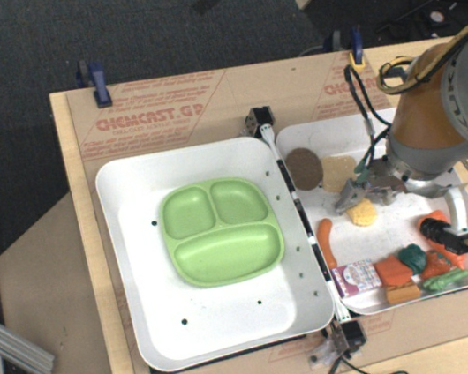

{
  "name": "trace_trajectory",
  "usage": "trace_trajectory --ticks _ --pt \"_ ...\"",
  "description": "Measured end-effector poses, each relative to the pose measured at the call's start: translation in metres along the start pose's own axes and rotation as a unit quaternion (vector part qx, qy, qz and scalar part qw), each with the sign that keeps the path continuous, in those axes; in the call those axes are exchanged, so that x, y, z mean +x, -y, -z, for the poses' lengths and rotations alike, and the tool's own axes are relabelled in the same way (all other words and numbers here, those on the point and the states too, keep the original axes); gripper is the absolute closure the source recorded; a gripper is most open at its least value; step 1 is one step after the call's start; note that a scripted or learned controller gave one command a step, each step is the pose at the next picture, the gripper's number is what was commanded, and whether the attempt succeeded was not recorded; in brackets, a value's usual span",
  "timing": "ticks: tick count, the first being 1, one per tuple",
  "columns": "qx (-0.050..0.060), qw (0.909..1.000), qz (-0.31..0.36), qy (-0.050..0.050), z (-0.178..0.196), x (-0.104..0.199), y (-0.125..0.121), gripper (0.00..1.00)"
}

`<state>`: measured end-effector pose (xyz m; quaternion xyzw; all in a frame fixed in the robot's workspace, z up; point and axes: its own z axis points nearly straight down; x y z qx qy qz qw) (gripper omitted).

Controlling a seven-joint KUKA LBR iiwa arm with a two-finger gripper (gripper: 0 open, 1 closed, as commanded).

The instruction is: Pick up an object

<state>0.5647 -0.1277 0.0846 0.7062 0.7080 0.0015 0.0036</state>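
1. Two white bins sit side by side. The left bin holds one green plate with three compartments, lying flat at its middle.
2. The right bin holds a jumble of toy foods. At its far left lies one brown disc, with a tan piece just beside it on the right.
3. One orange carrot lies along the bin's left wall.
4. One pink box sits at the near edge; right of it lies a cluster of red, teal, green and orange pieces, too bunched to count.
5. One small round yellow item lies mid-bin, pale and crumbly-looking.
6. The gripper hangs just above and touching the yellow item; whether it grasps anything I cannot tell.
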Motion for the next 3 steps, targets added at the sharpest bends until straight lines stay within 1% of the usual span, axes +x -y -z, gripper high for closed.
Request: trace_trajectory --ticks 1,2,3 --pt "0.005 1.0 -0.001 -0.002 0.0 0.009 0.009 0.0" --pt "0.003 1.0 -0.001 -0.001 0.01 0.009 0.009 1.0" --pt "-0.001 1.0 0.003 -0.002 0.106 0.081 0.002 1.0"
